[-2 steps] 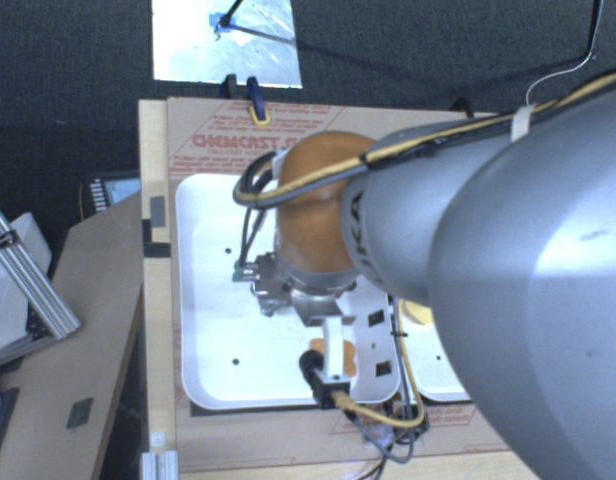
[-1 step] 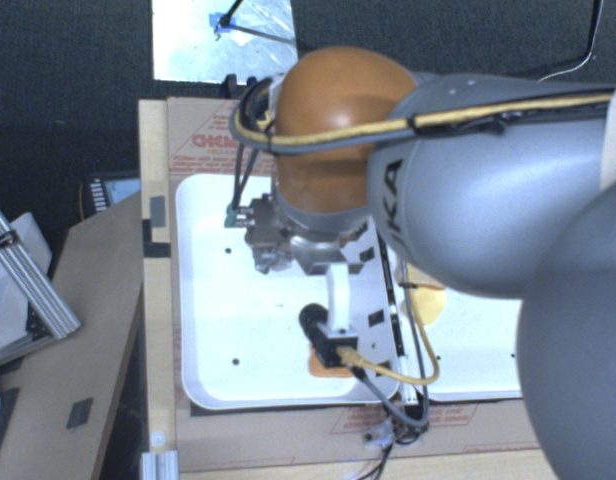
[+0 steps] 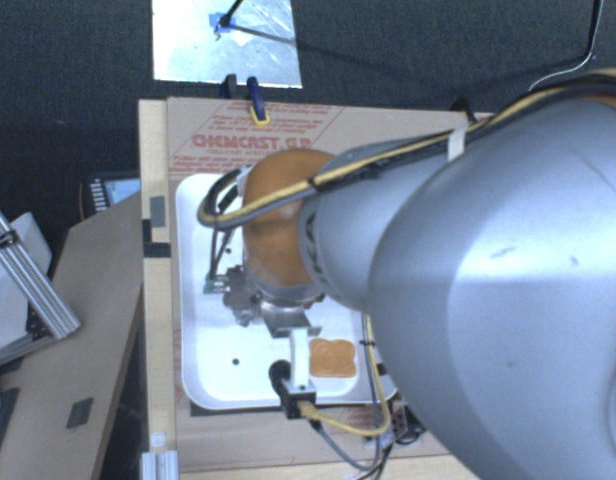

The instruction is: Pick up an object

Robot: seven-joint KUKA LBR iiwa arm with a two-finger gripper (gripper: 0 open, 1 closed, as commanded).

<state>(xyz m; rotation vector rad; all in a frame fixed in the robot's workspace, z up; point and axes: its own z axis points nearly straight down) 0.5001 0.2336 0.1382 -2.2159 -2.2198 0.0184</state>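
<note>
A flat orange-brown object [image 3: 333, 358], shaped like a slice of toast, lies on the floor of the left white bin [image 3: 200, 363], near its front right corner. My gripper [image 3: 244, 302] hangs over the middle of this bin, below the orange wrist band [image 3: 273, 218], a little behind and to the left of the slice. The wrist body hides what is under it. The big grey arm [image 3: 488, 298] reaches in from the right and covers the right-hand bin entirely.
A small dark spot [image 3: 235, 361] marks the bin floor left of the slice. A cardboard sheet [image 3: 258, 133] with red print lies behind the bins. A tan bench edge [image 3: 98, 298] and metal rails [image 3: 28, 278] stand to the left.
</note>
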